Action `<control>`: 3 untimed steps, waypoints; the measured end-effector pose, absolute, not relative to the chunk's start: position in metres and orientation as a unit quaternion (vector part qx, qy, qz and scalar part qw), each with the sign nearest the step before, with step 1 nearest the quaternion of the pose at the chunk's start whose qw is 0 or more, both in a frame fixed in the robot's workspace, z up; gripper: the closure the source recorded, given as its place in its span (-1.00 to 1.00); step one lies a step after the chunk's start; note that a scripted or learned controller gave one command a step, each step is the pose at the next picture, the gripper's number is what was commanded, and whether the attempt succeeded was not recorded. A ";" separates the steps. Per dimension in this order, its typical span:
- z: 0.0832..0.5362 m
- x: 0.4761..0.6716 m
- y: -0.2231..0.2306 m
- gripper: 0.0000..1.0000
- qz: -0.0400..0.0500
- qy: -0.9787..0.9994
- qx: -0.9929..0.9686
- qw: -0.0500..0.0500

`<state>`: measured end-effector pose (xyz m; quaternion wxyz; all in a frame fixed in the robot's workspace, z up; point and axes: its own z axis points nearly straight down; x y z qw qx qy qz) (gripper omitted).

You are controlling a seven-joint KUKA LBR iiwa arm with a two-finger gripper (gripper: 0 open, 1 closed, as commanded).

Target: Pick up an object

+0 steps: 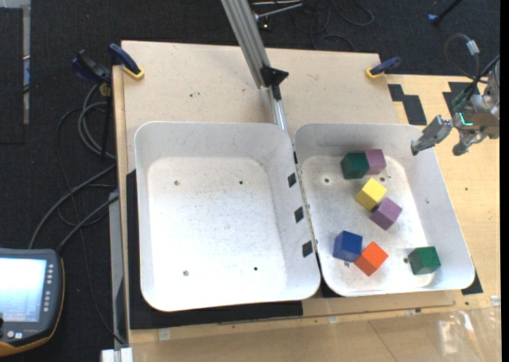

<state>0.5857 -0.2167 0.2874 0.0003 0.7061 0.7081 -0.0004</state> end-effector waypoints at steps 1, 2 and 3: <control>0.223 0.586 -0.218 -1.00 -0.002 0.707 0.707 -0.003; 0.159 0.584 -0.213 -1.00 -0.002 0.707 0.707 -0.003; 0.119 0.580 -0.213 -1.00 0.004 0.707 0.707 0.000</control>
